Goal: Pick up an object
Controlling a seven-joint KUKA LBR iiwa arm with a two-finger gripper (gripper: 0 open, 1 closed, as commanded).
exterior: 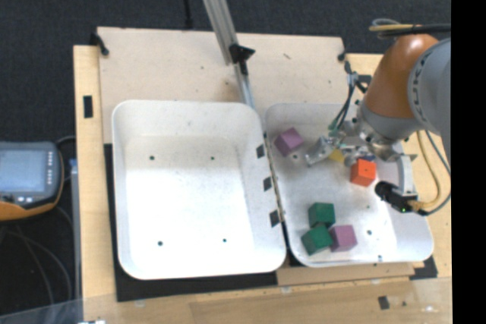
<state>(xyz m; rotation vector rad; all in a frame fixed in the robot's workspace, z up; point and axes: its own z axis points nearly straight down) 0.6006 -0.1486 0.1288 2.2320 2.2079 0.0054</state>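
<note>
- The pincer [328, 150] hangs over the right bin [410, 243], pointing toward that bin's left side; whether it is released or clenched cannot be told from this view.
- An orange cube [363, 172] lies just to the pincer's lower right, close under the wrist.
- A purple cube [288, 141] sits just to the pincer's left, near the wall between the bins.
- Well below the pincer, 2 green cubes [320, 226] are stacked against each other, with another purple block [343, 237] touching them on their right.
- The left bin [190, 190] lies well to the pincer's left.
- A small yellow piece [336, 155] shows right at the pincer.
</note>
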